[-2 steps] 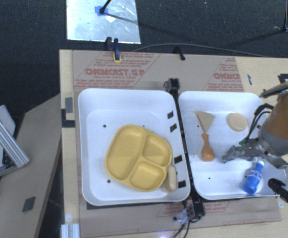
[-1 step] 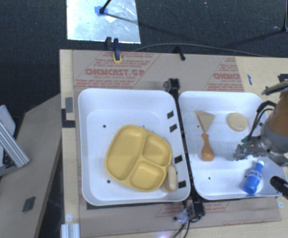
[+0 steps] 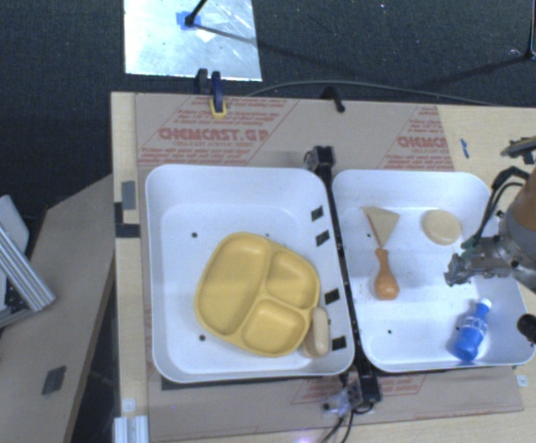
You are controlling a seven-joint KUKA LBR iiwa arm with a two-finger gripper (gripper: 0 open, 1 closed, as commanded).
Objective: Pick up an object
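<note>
Gripper: the dark metal gripper (image 3: 463, 268) is at the right side of the right white plastic bin (image 3: 415, 353), low over the bin floor. I cannot tell its state, and nothing shows in its grip.
Arm: the grey arm with the orange band (image 3: 535, 212) comes in from the right.
Bottle: the small blue plastic bottle with a white cap (image 3: 470, 330) lies tilted just below the gripper, apart from it.
Round piece: the flat, pale cream round piece (image 3: 441, 226) lies above the gripper, near the top of the bin.
Scoop: the tan wooden scoop with an orange handle (image 3: 383, 257) lies to the left, well apart from the gripper.
Left bin: the left white plastic bin (image 3: 240, 192) holds the yellow plastic tray with three parts (image 3: 256, 293).
Beige piece: the small beige rounded piece (image 3: 318, 330) touches the tray's lower right edge.
Table: both bins sit side by side on the brown cardboard-covered table (image 3: 249, 132).
</note>
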